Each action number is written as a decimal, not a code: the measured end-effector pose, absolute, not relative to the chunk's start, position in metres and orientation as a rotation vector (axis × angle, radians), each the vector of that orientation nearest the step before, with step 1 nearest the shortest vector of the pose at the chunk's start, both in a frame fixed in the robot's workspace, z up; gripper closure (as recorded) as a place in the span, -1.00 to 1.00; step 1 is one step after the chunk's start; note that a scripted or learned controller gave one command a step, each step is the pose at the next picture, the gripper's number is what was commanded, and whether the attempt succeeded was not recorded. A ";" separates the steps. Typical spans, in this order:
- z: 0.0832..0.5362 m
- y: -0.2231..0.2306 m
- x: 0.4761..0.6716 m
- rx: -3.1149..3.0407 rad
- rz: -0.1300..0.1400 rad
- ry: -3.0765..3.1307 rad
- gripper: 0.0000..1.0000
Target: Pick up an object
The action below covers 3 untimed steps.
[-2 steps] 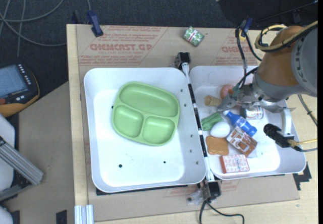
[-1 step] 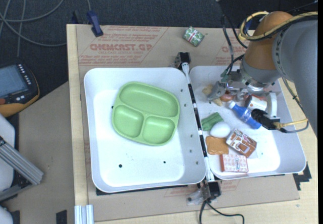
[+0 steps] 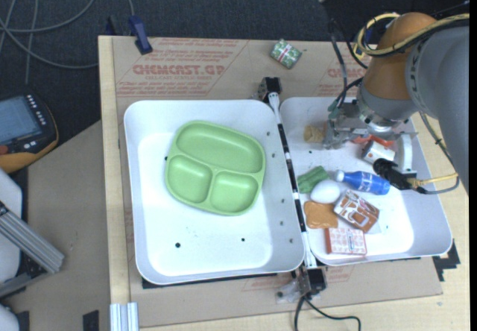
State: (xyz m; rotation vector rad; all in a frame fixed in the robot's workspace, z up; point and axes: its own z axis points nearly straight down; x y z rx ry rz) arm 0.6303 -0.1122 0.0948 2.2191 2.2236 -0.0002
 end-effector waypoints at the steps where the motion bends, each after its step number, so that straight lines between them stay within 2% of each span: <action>1: 0.095 -0.112 0.630 2.220 -0.001 2.224 -1.00; 2: 0.085 -0.098 0.664 2.219 0.001 2.223 -1.00; 3: 0.095 -0.098 0.665 2.215 0.002 2.222 1.00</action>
